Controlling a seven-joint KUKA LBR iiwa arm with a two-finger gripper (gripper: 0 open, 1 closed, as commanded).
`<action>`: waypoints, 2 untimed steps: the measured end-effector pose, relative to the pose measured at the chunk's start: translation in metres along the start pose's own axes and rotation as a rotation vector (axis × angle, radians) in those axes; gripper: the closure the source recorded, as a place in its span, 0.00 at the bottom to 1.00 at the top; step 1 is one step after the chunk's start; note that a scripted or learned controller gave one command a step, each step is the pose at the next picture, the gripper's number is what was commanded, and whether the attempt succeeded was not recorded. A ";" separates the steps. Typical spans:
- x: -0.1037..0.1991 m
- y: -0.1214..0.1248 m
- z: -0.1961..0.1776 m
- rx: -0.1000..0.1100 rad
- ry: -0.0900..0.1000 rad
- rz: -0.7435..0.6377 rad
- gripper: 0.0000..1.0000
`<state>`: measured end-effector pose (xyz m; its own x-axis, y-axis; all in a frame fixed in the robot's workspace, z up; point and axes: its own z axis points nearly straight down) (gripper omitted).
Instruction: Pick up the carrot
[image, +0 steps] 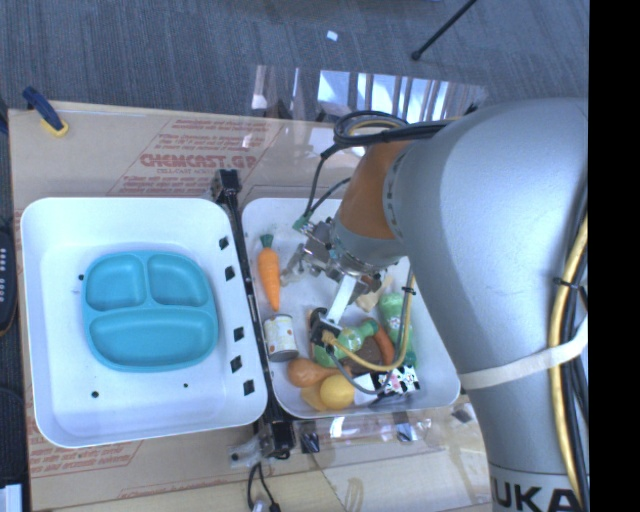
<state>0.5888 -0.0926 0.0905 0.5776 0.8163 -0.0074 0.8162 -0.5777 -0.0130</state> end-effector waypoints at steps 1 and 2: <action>0.064 0.011 -0.106 -0.008 0.012 0.110 0.00; 0.016 0.032 0.001 0.001 0.003 0.000 0.00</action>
<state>0.6243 -0.0978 0.0889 0.5773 0.8165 -0.0040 0.8164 -0.5773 -0.0136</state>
